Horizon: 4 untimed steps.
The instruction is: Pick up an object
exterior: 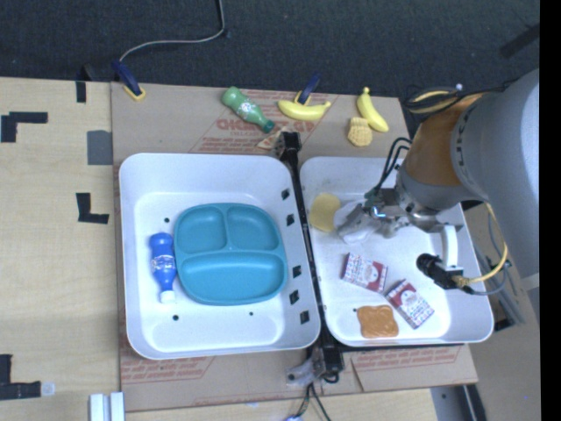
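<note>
Camera view shows the gripper (pixel 355 222) low in the right bin (pixel 465 323), whether spread or pressed together I cannot tell, with the yellow piece (pixel 324 210) just beside it at nine o'clock.

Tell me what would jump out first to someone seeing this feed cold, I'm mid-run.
The big blue divided plate in the left bin draws the eye first, with a small blue bottle lying beside it. Next comes the grey and orange arm reaching into the right bin, its tool low beside a pale yellow piece. Two red-and-white packets and a toast slice lie nearer the front.
</note>
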Each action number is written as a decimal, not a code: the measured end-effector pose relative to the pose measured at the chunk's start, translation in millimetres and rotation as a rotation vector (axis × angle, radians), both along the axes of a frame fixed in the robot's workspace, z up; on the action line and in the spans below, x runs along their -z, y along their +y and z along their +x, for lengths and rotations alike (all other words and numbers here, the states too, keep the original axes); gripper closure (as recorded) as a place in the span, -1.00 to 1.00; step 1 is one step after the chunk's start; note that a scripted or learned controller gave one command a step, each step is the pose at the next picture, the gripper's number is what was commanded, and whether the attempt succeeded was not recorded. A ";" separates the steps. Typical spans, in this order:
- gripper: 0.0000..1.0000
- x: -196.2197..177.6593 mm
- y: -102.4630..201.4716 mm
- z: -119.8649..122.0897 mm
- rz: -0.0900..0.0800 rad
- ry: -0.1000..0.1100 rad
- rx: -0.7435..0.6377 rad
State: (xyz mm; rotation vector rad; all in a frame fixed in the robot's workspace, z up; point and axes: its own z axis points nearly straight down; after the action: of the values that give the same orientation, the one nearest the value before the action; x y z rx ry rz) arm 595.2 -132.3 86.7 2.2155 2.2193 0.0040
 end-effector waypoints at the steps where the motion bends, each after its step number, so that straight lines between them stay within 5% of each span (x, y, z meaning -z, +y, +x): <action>1: -1.00 0.5 26.2 -82.6 0.002 0.004 0.002; 2: -1.00 -104.3 51.5 -15.3 0.002 0.004 0.000; 3: -1.00 -32.8 32.6 -33.8 0.002 0.009 0.002; 4: -1.00 1.0 37.5 -108.9 0.003 0.007 0.002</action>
State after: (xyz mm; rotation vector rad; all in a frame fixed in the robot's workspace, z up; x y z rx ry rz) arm 486.3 -94.8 85.6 2.2229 2.2213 0.0001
